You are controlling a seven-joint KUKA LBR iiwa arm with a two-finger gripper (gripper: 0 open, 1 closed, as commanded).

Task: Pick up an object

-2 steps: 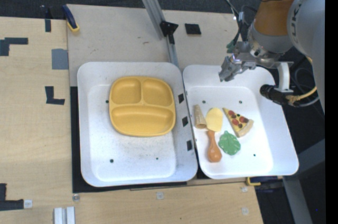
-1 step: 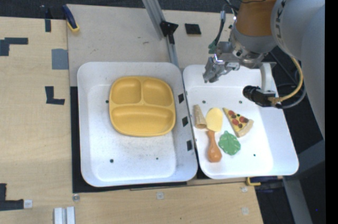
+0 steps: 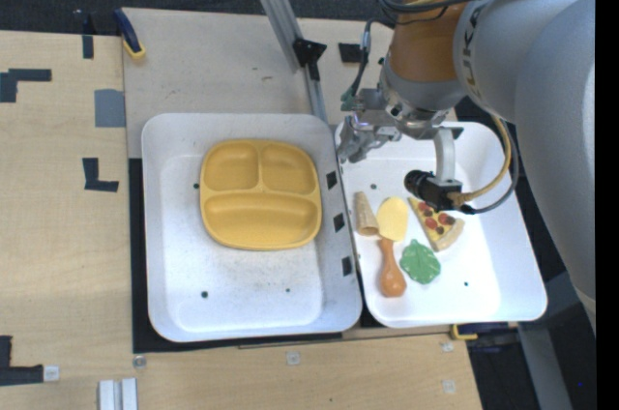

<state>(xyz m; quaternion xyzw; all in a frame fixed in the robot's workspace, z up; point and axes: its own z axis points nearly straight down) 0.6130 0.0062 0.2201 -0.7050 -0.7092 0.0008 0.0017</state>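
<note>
You had the end effector (image 3: 363,139) poised over the right shallow white bin (image 3: 503,292), at its 11 o'clock corner; how far it was parted could not be told, and nothing showed in its grip. Step judged: approach, pick not yet made. Toy food lay clustered near the bin's 8 o'clock: a yellow plastic wedge (image 3: 394,218), a pizza slice (image 3: 437,225), a green leafy piece (image 3: 421,262), an orange spoon-shaped piece (image 3: 389,271). That orange piece ran 12-to-6, bulb toward 6. Next you needed travel toward 5 o'clock, then descent.
</note>
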